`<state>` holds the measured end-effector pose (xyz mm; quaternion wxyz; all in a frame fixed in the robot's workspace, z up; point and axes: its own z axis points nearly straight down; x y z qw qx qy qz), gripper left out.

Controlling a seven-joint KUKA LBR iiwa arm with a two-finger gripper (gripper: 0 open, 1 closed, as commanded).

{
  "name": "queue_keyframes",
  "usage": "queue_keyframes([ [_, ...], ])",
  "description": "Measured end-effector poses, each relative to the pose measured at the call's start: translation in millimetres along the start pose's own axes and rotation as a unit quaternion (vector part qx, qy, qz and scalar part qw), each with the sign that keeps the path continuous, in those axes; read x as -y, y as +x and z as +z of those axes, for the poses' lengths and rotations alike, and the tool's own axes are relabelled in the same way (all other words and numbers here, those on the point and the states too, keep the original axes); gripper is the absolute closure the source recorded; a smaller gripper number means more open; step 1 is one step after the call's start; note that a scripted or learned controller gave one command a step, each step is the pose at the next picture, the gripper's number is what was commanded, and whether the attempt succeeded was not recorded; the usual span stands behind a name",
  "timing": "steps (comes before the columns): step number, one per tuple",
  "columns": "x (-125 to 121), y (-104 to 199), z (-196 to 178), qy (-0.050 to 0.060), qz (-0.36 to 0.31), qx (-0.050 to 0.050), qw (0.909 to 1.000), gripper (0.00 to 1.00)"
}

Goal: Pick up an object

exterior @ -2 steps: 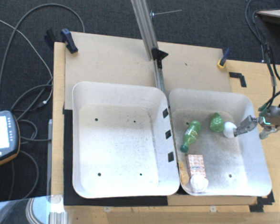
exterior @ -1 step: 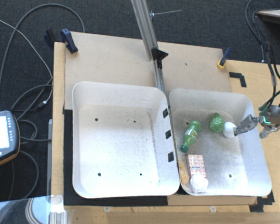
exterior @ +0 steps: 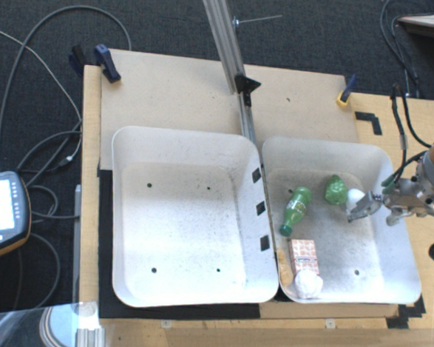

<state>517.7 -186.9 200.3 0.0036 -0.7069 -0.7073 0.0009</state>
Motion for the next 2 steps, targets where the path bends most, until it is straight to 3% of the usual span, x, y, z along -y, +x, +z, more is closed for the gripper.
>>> queue_keyframes([
  [2,7.3,12.2,101.7,0.001,0.000,0.000,1.0000,0.00],
])
